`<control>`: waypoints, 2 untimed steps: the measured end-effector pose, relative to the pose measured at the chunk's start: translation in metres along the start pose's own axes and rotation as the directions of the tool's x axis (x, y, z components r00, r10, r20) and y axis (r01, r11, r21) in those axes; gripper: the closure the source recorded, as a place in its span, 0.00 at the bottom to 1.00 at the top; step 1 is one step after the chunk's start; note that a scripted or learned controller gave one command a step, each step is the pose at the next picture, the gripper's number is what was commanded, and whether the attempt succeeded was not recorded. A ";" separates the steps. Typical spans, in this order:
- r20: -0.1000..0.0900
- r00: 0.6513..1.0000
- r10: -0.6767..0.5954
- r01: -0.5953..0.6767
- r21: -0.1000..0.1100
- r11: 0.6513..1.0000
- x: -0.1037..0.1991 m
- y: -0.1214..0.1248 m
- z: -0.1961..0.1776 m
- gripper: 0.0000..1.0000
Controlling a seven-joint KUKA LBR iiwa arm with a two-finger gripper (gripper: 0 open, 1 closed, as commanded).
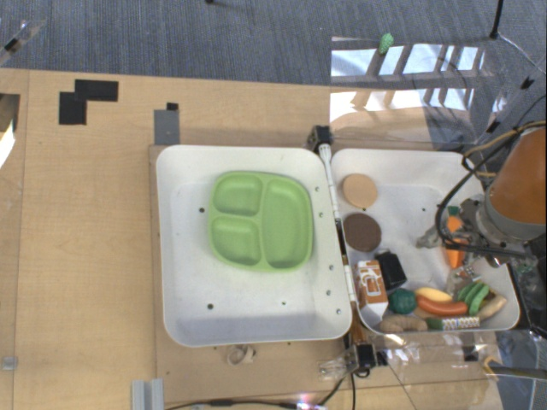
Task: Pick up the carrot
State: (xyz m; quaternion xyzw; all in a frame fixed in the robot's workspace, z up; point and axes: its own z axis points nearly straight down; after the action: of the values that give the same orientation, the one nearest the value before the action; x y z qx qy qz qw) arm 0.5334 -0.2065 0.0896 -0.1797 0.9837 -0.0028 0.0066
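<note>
The arm (520,186) comes in from the right side and hangs over the right bin (402,182), near its right wall. Its orange band and grey wrist cover most of the tool (455,244) from above, so I cannot tell how far the tool is open, and I cannot tell if it has hold of anything.

The carrot (454,244) is in the right bin, directly under the wrist. Only an orange piece of it with a bit of green at the top is visible, beside the black cables of the arm. Whether the tool touches it I cannot say.

Taking the carrot as the landmark: to its left, well apart, lie a tan disc (360,190) and below it a brown disc (361,231), both close to the wall between the two bins. Lower left of the carrot are a small black block (391,270) and an orange and white box (370,282), just beside each other. Below the carrot, along the front edge of the bin, there is a group of toy food: a green round piece (402,301), a yellow and red piece (441,301), and green pods (472,296).

Far to the left of the carrot is the left bin (184,229), with a green divided plate (261,219) lying flat in its middle. Both bins stand on the wooden surface (77,254).
</note>
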 end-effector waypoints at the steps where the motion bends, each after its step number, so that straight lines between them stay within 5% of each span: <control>1: 0.008 0.965 0.262 -0.262 0.004 0.965 0.024 0.013 -0.001 0.00; 2: 0.001 0.870 0.494 -0.494 -0.001 0.870 -0.032 -0.003 0.000 0.00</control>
State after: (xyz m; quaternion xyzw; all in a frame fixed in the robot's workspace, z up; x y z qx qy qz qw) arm 0.5647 -0.1982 0.0897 0.0774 0.9970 -0.0004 0.0077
